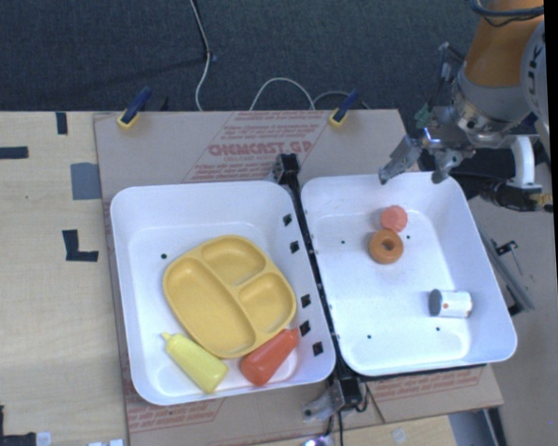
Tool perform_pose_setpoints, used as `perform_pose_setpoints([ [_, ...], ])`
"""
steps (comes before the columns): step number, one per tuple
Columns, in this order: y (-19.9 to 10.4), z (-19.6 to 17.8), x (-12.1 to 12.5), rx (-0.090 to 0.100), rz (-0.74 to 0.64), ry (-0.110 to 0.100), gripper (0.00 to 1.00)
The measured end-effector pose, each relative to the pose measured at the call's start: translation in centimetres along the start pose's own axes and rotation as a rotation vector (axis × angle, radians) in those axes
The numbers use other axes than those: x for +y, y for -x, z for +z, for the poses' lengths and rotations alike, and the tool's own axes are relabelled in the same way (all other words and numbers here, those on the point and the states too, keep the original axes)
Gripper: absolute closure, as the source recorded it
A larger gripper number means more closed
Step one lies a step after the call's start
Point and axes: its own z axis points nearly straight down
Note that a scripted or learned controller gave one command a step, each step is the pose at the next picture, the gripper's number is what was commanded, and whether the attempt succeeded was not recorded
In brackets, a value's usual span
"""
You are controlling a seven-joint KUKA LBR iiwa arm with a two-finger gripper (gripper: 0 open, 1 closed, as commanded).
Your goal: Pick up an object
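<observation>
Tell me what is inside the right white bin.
Inside the right bin lie a brown ring, a pink round piece touching its far side, and a small white cylinder with a grey end. Nothing covers them.

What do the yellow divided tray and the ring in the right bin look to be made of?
Yellow divided tray: apparently moulded plastic, with a smooth, evenly coloured surface and soft sheen. Ring: matte orange-brown, doughnut-shaped, possibly foam or rubber; too small to say for sure.

A divided tray (229,293) and two bottles (195,361) are lying in the left bin (132,272); a ring (386,247), a ball (393,218) and a small cylinder (450,303) are sitting in the right bin (359,334).
</observation>
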Motion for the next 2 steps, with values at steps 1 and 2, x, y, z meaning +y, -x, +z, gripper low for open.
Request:
perform_pose_setpoints([
  [1, -0.1, -0.9, 0.2, -0.002, -0.003, 0.013, 0.0],
  [2, -0.8, 3.9, 0.7, -0.002, -0.004, 0.01, 0.0],
])
